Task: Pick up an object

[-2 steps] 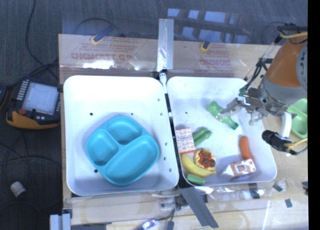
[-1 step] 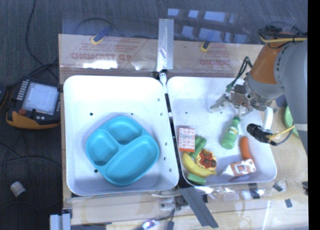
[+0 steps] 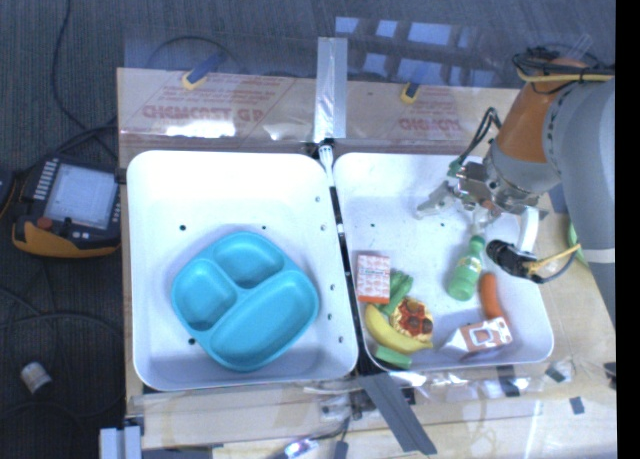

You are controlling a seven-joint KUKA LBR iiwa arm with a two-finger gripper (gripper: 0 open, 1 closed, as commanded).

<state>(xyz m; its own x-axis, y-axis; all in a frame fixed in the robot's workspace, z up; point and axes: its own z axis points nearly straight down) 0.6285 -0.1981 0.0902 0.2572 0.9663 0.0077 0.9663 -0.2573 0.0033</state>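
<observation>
Floor: dark grey carpet all round, with loose cables and a handheld control unit [image 3: 68, 209] lying to the left of the bench
Bench: two shallow white bins side by side, a cardboard sheet [image 3: 240, 107] tucked behind them
Left bin [image 3: 150, 187]: a blue divided plate [image 3: 246, 298] sits low in the middle, well apart from everything else
Right bin [image 3: 380, 187]: the pickable things are heaped toward its near edge, probably where they slid or were dropped, leaving the far part bare
Heap: a small red and white card packet [image 3: 373, 277] by the divider, a banana [image 3: 388, 333] with a red berry-like toy [image 3: 412, 318] on it, a green bottle [image 3: 465, 274], an orange carrot [image 3: 489, 295] just beside the bottle, and a small box [image 3: 486, 335] near the front corner
Arm: grey with an orange band, reaching in from the right over the far right part of the bin
Gripper [image 3: 470, 190]: fingers look spread apart with nothing between them, hanging above bare bin floor
Nearest target: the green bottle, just below the gripper; my guess is it is the likeliest pick
Risk: the bottle lies close against the carrot, so a finger could nudge one while closing on the other
</observation>
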